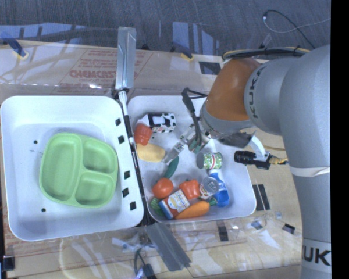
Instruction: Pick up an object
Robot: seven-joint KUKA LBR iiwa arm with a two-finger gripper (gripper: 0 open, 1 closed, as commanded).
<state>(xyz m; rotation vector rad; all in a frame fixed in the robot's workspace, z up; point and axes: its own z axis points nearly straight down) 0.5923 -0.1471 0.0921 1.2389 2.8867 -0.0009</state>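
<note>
Two white bins are seen side by side on the bench. Left bin (11,156) is occupied by a green divided tray (78,168). Right bin (244,196) is crowded w/ toy items: black-and-white cow (161,121), orange-red piece (142,134), yellow piece (150,152), dark green item (171,167), tomato (162,188), green-label can (212,161), blue bottle (217,190), carrot (193,210) at the near wall. Gripper (185,144) is positioned low over the bin's centre, approx. between cow and can, just beside the yellow piece. Fingers appear parted; nothing is seen clamped between them. Arm (279,92) is extended in from the right.
</note>
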